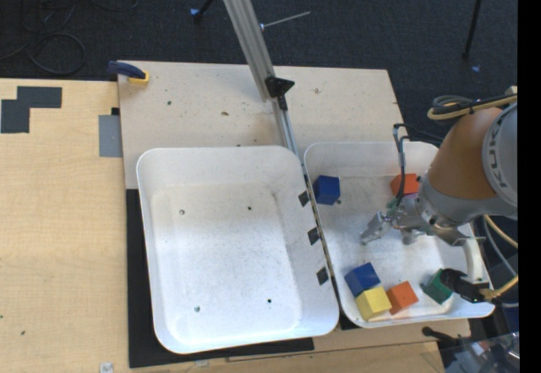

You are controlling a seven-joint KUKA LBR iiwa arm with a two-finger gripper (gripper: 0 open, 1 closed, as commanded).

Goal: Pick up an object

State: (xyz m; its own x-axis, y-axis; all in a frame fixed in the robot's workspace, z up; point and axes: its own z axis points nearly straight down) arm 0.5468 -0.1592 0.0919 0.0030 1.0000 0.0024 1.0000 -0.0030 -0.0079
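Reaching into: the right bin (355, 161), where the grey arm (473, 168) with its orange band comes in from the right
Gripper (378, 230): low over the bin floor near its middle, metal fingers pointing left and spread apart, nothing between them
Right bin contents: a blue cube (326, 189) near the left wall; an orange block (405, 184) beside the wrist, partly hidden; a second blue cube (363, 277), a yellow cube (373, 303) and an orange cube (402, 296) clustered at the near edge; a green object (439, 287) at the near right corner
Nearest to the fingers: none touching; the blue cube by the left wall lies apart, up and to the left
Left bin (224, 249): white, speckled floor
Surface: pale bench (211, 105) under both bins, a blue-and-yellow clamp (129, 72) at its far left corner, a slanted aluminium bar (249, 29)
Room: dark carpet with cables (51, 16)
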